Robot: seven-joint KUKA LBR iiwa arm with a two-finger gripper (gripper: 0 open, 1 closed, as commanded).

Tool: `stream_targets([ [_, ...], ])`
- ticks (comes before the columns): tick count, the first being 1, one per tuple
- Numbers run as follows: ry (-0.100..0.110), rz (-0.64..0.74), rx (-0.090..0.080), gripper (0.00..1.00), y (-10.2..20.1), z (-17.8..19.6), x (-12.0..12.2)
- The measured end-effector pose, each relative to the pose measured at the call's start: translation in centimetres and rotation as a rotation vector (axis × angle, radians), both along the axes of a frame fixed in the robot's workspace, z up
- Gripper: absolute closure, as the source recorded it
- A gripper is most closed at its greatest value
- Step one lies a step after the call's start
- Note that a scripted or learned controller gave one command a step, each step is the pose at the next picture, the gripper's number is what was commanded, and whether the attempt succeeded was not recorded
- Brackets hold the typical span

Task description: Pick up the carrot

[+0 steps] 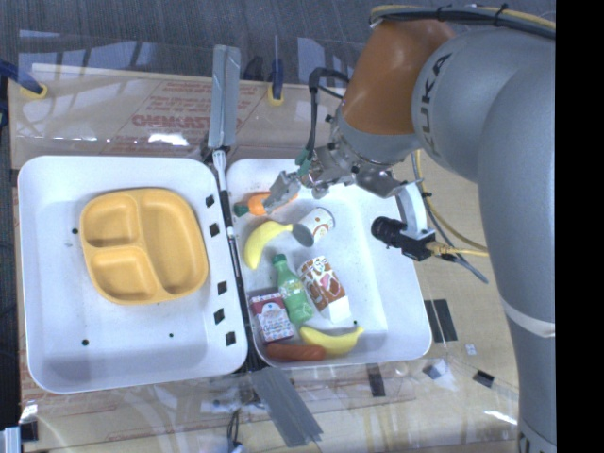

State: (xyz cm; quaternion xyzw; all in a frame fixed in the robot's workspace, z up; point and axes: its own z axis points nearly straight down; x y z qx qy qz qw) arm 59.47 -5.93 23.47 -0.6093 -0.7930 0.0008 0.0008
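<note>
- Arm (472,92), one: smooth grey casing with a rounded orange band above the wrist, reaching in from the right over the right bin.
- Bins, two: shallow, white, rounded corners, side by side; left bin (47,328), right bin (396,300).
- Plate (142,245), one: yellow, glossy, three compartments, lying in the left bin.
- Gripper (281,192), one: metallic, tilted down-left at the right bin's upper left corner; I cannot tell how the claw is set.
- Bananas, two: yellow, curved; upper banana (260,241), lower banana (332,339).
- Bottle (293,292), one: green, slim.
- Pouch (324,286), one: white with a red print.
- Red box (274,318), one: flat, rectangular.
- Cup (314,226), one: small, white, on its side.
- Carrot (256,204), one: orange, just beside the gripper, near the right bin's upper left corner, above the upper banana.
</note>
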Motion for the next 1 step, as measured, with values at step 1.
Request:
stream_targets([
  [1, 0.0, 0.093, 0.0, 0.0, 3.16, -4.35, 3.22],
])
